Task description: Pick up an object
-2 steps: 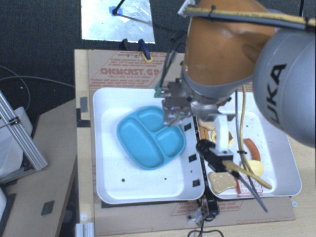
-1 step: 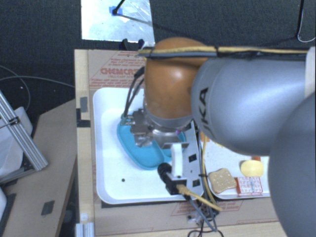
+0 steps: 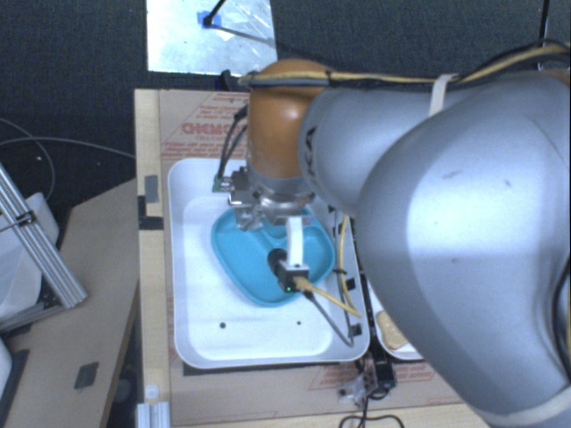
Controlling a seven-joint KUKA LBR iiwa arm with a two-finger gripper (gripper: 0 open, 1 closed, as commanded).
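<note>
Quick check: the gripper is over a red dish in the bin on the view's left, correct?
Not quite. The dish is blue, not red. The rest holds: the camera view shows the gripper over it, in the bin on the view's left.

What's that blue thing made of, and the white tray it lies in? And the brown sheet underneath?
The blue thing looks like smooth moulded plastic: even colour, rounded outline, a soft sheen. The white tray seems to be plastic too, with rounded corners, a raised rim and a faint gloss. The brown sheet is probably cardboard: dull tan with red printing.
</note>
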